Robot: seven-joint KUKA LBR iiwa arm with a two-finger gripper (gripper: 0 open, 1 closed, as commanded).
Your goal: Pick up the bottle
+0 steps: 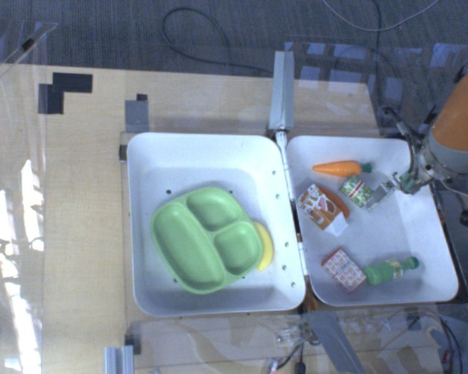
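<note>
Green bottle [390,270] lies well below gripper [391,185] (open/shut: can't tell) in rt bin.

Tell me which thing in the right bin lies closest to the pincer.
The small green can, just left of the pincer. The carrot, the carton, the bottle and the little box lie farther off.

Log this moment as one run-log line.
task: pick up bottle | gripper: upper right bin, beside small green carton | bottle: lying on its side, near edge of right bin, untouched | status: not grasped
</note>
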